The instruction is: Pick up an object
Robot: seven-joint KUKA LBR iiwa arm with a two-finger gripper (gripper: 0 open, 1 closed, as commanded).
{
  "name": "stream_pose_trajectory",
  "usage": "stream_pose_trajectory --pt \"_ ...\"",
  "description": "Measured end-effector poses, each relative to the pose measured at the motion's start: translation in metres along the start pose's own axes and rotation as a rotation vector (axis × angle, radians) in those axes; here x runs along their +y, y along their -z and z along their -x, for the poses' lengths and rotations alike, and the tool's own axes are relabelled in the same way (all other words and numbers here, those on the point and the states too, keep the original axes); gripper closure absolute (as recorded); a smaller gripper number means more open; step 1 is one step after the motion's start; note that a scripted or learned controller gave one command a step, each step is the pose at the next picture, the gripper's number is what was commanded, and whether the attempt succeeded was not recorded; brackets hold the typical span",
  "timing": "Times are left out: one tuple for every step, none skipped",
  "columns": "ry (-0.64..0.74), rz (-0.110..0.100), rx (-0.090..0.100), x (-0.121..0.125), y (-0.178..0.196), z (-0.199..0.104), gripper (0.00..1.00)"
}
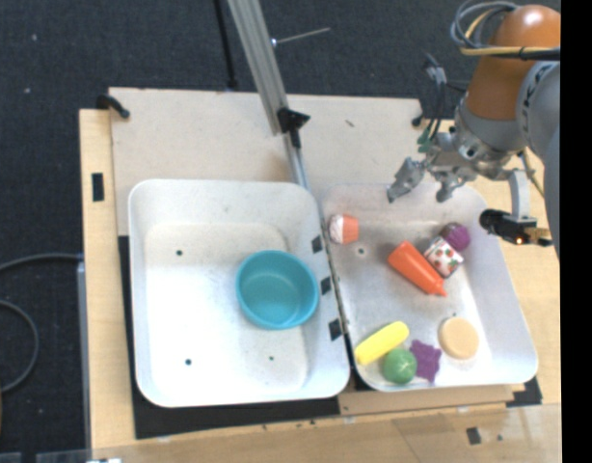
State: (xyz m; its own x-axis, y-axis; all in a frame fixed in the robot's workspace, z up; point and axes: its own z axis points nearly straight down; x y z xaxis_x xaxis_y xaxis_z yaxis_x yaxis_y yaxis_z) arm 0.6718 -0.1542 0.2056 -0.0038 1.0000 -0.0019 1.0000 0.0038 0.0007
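White, shallow and set side by side: left bin (171,210) with a blue bowl (277,288) upright near its right wall, right bin (503,287) crowded with small pieces. Closest to the divider, an orange-and-pale egg-shaped toy (343,228); toward the middle, an orange carrot (416,267) lying slantwise, touching a white cube with red marks (444,258), with a purple rounded piece (456,235) just behind the cube. Along the near edge, a yellow banana-like piece (381,341) resting against a green ball (399,366), a purple star-like shape (427,359) just beside the ball, and a pale tan disc (459,338) close by. Slanting down from the top toward the gap between the bins, a grey metal bar (262,66). Above the far edge of the right bin, the gripper (423,186), fingers spread apart with nothing between them (well apart from the carrot and cube below). Beneath everything, a pale wooden bench (200,133)
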Motion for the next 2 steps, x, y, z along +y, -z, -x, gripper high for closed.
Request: stream_pose_trajectory --pt "0.001 -0.001 -0.001 0.0 0.0 0.001 0.0" --pt "-0.004 -0.004 -0.001 0.001 -0.057 0.011 0.0"
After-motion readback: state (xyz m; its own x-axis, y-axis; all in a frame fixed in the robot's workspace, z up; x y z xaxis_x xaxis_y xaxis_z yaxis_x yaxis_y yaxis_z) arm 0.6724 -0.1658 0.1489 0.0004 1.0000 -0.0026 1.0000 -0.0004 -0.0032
